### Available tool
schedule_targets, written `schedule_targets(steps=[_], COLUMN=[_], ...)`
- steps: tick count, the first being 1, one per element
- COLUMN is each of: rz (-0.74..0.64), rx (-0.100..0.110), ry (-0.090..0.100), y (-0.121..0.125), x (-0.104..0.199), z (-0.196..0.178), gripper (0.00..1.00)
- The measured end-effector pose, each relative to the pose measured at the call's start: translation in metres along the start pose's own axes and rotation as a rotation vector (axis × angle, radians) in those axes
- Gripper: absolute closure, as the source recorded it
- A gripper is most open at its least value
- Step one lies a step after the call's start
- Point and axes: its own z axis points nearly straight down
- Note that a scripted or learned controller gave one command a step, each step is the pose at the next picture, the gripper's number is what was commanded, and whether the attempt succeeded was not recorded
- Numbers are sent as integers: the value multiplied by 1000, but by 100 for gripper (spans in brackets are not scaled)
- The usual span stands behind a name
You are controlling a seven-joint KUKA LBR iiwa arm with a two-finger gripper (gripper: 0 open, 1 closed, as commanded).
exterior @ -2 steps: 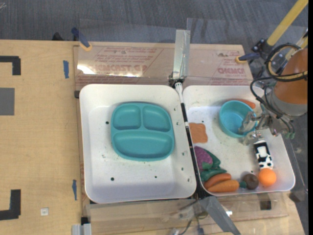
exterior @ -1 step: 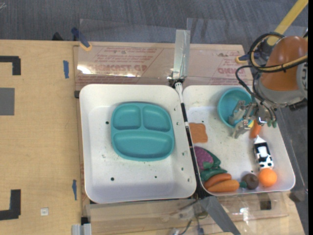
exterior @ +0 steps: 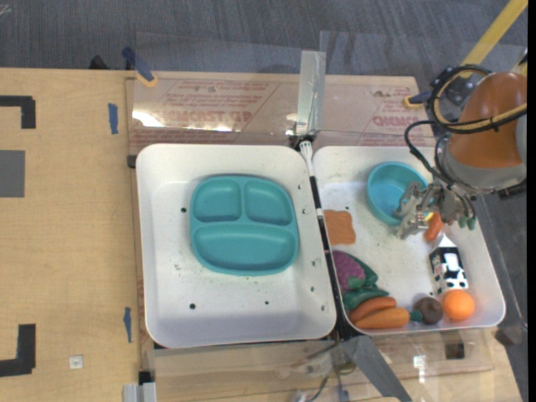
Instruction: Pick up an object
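1. Your gripper (exterior: 419,212) hangs over the right bin (exterior: 494,266), at the right edge of the teal bowl (exterior: 389,193). You cannot tell how it is set: the metal parts blur together from this height.
2. A small orange piece (exterior: 433,227) sits just beside the gripper's lower right; whether it is gripped or lying on the bin floor, you cannot make out.
3. The bowl is round, teal, open side tilted toward you, in the bin's back half.
4. Elsewhere in that bin: a tan slice (exterior: 338,226) by the divider, a purple-and-green vegetable (exterior: 353,273), two carrots (exterior: 378,311), a brown lump (exterior: 430,309), an orange (exterior: 458,305) and a black-and-white block (exterior: 447,266).
5. The left bin (exterior: 159,224) holds a teal divided plate (exterior: 244,224).
6. The arm (exterior: 486,132) covers the right bin's back right corner.
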Motion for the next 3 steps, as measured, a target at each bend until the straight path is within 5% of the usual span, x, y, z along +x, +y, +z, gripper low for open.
schedule_targets(steps=[1, 2, 3], rz=[129, -25, -23], rx=[-2, -2, -1], ry=[-26, -2, -15], y=[19, -35, -35], x=[-32, -35, -38], z=[-142, -7, -9], gripper=[100, 100, 0])
